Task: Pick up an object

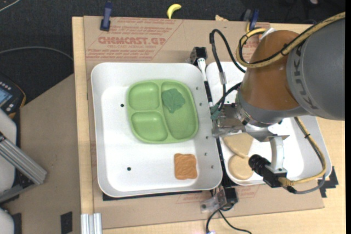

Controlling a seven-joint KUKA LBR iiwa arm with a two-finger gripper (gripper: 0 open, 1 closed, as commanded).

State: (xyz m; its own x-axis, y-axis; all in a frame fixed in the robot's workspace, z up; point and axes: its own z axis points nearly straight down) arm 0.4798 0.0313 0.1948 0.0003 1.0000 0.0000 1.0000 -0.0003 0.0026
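Two flat, round, tan pieces lie in the right bin [309, 153], at its left side. The upper piece [240, 144] is partly covered by the wrist, and the lower piece [239, 168] lies just below it, touching or nearly touching it, near the bin's front corner. Both look smooth and pale, like biscuits. The gripper [224, 124] sits right above the upper piece at the wall between the bins. Its tip is hidden under the wrist, so whether it is spread or closed is not visible. The bulky grey and orange arm [274, 76] covers most of the right bin. In the left bin [100, 118] stands a green plate [145, 97] with three compartments. A crumpled green lump [174, 100] lies at the top of its long right compartment. An orange ridged square [185, 166] lies on the bin floor near the front right corner, apart from the plate. The bins rest on a brown printed surface [137, 36] held by a blue clamp [106, 16]. A small yellow thing [174, 9] lies beyond its far edge.
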